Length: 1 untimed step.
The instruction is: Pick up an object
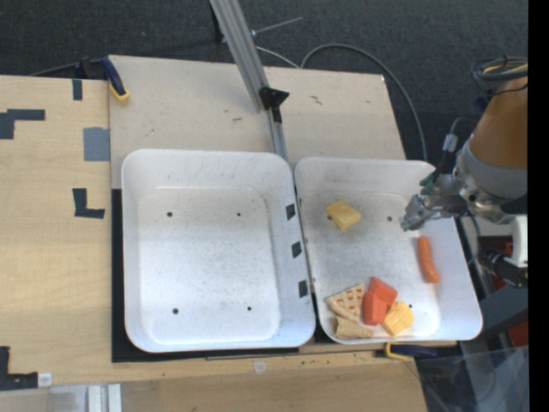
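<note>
Just beside gripper (413, 215), orange carrot (427, 259), apart

Matt, speckled white plastic bins (206, 166) sit on a pale wooden bench (51, 256) (grain visible).

Dark carpet floor (386, 15) behind light wooden bench (51, 256); metal pole (244, 45) slants overhead; cable (360, 58) loops on carpet.

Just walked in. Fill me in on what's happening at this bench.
A KUKA arm reaches in from the right, its gripper over the right bin, near the carrot. Nothing shows between its fingers. In that bin lie a yellow block and, at the front, a waffle piece, an orange wedge and a small yellow piece. Nothing has been picked up yet.
</note>
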Available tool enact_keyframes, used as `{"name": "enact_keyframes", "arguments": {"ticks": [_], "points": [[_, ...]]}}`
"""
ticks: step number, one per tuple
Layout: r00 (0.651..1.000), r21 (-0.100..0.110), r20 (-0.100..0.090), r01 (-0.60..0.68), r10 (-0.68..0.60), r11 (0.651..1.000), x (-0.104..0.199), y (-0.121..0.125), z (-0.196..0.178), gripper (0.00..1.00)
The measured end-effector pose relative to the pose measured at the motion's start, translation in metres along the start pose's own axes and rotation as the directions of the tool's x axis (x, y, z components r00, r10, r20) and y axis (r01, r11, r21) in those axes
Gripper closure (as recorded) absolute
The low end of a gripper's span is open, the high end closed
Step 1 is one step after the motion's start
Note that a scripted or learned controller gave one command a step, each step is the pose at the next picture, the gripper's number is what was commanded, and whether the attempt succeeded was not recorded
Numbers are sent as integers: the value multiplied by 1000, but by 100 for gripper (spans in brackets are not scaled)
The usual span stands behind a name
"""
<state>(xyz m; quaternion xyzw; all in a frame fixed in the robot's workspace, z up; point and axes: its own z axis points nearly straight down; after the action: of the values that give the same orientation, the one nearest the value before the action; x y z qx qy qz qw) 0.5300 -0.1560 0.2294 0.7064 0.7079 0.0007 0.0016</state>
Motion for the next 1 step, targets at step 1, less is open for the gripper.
{"name": "enact_keyframes", "arguments": {"ticks": [1], "points": [[1000, 4, -4, 5, -5, 1000, 58, 0, -7, 100]]}}
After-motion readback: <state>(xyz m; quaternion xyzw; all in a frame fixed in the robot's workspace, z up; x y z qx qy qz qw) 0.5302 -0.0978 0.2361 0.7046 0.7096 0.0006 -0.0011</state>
